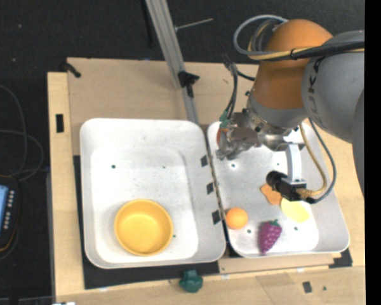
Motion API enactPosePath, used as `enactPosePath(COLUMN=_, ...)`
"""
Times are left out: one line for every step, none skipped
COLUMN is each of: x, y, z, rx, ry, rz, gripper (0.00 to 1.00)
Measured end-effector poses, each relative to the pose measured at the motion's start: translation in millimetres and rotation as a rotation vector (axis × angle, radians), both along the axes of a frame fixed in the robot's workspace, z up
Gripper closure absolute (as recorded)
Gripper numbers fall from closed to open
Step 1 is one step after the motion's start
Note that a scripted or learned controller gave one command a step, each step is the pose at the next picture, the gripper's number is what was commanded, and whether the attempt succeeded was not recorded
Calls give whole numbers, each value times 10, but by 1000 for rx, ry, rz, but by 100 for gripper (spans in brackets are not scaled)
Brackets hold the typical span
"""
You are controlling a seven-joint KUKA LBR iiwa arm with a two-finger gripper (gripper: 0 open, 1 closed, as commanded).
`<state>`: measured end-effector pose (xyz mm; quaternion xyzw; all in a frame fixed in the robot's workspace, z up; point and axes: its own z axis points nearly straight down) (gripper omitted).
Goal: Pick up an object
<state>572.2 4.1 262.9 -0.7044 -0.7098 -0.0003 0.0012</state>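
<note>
We see the end effector (230,142) low over the right bin (330,237), near its top left corner. We cannot tell its state. An orange ball (236,218), purple grapes (270,234) and a yellow piece (296,210) lie nearby. A yellow bowl (143,227) sits in the left bin (140,138).

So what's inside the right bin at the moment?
The right bin holds an orange ball, purple grapes, a yellow piece and an orange piece. The arm covers its far end, hiding anything there.
</note>
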Motion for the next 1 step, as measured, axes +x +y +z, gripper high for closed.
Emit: enactPosePath(x=59, y=444, z=-8, rx=-2, ry=-2, rz=-4, gripper=100)
